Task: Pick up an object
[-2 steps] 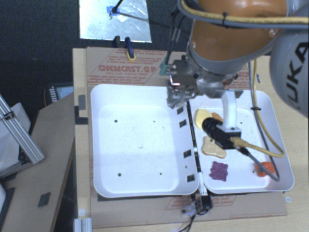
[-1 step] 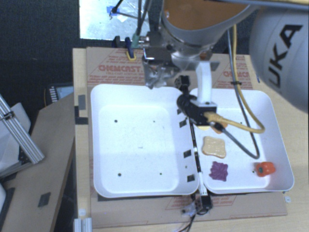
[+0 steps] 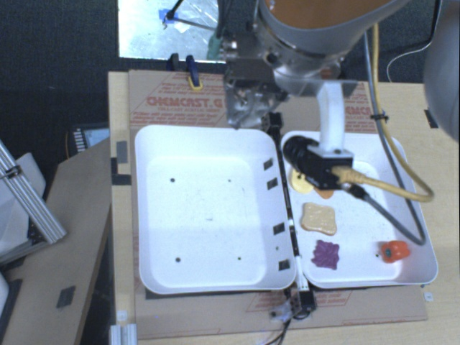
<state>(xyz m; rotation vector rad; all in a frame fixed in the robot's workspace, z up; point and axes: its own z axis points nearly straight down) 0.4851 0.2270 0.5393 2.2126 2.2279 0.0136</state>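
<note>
The likeliest things to pick all lie in the right bin, and the bread slice serves here as the landmark. It is a flat toy slice, pale tan with a slightly darker crust line. Its outline is roughly square with rounded corners, and it lies face up on the white floor.

Just beside the bread slice, on the side nearer the camera, sits a purple piece. It is small, bumpy and irregular, rather like a grape cluster, and it lies apart from the bread by a thin strip of white.

Well to the right of the bread slice, close to the bin's right wall, is an orange-red piece. It is rounded and glossy, with a darker spot on its left side.

Beyond the bread slice, farther from the camera, a yellow piece and an orange scrap show only in part, since the robot's own hardware covers them. Their shapes cannot be made out.

The left bin lies to the left of the bread slice, across the divider.

The gripper hangs far beyond the bread slice and to its left, above the far rim of the left bin near the divider. It is blurred, so whether it is open or closed cannot be told, and nothing is seen held in it.
</note>
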